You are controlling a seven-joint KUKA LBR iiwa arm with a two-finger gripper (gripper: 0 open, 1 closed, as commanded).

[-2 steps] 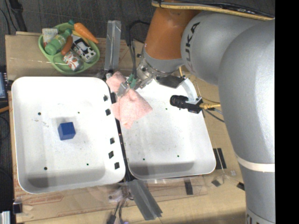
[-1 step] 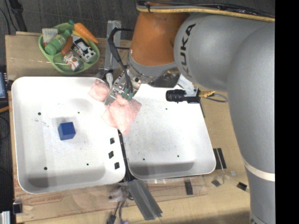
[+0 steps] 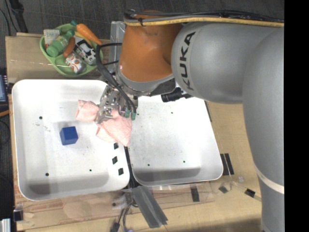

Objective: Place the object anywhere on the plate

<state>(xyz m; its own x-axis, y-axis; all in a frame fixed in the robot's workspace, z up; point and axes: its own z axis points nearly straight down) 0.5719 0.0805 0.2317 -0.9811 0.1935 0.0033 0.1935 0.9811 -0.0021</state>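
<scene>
grey kuka arm's gripper (image 3: 115,109) over the bins' shared edge, fingers closed on crumpled pink cloth (image 3: 110,121) draped across left white bin (image 3: 29,95), small blue cube (image 3: 69,135) nearby, green bowl of toy food (image 3: 67,47) on worktop

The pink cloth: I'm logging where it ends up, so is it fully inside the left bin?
No. The pink cloth lies crumpled in the left bin, one end draped over the rim toward the right bin.

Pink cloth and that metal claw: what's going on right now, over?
Gripper down on pink cloth, grip unclear. Cloth draped across the wall between the bins. Blue cube sits apart in left bin.
</scene>
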